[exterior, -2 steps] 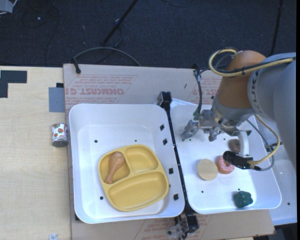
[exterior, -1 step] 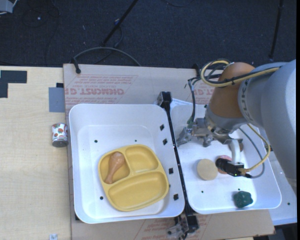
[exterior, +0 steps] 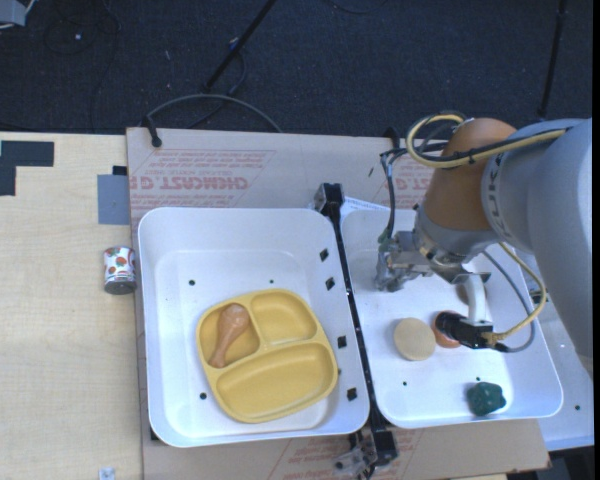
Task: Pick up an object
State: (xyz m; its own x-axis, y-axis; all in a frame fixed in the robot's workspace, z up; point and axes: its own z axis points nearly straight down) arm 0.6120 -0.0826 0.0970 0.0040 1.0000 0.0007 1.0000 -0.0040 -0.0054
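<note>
Grey gripper [exterior: 392, 276] is hanging over the right bin [exterior: 540, 408]'s upper left; its grip state cannot be told. Nearby, the tan disc [exterior: 414, 339] is lying flat, probably light and stiff, best pinched across its edges.

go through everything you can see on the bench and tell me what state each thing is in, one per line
tool: lowered into the right bin, near its back left, nothing visibly in it
yellow tray: flat in the left bin, right way up
drumstick: lying in the tray's left compartment
tan disc: lying flat on the right bin floor
green lump: loose near the right bin's front right corner
small can: on its side on the bench, left of the bins
</note>
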